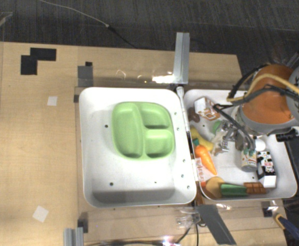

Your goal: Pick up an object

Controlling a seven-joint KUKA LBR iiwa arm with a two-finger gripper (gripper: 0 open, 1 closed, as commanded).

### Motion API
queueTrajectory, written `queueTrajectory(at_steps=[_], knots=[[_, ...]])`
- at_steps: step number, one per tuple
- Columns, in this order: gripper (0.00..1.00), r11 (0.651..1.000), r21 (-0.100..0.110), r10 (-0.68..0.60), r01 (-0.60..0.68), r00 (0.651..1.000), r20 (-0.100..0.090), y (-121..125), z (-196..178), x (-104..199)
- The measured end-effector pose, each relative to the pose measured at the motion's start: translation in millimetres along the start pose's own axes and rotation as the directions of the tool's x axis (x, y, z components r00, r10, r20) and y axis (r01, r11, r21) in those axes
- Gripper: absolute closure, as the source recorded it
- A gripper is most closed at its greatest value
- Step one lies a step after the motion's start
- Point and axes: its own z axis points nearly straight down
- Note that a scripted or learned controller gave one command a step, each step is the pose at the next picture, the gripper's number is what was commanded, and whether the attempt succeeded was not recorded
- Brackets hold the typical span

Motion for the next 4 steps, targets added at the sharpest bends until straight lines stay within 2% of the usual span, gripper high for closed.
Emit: queueTrajectory(at_steps=[1,2,3,4], knots=[[1.0,0.987,-0.001,-0.16,0.16,0.987,-0.027,-37,-81,-31],[0.0,0.987,-0.003,-0.162,0.162,0.986,-0.031,-36,-79,-30],[0.0,0.997,0.004,0.078,-0.078,0.996,-0.03,-16,7,4],[0.0,0.981,0.004,0.193,-0.193,0.981,-0.016,-14,13,35]])
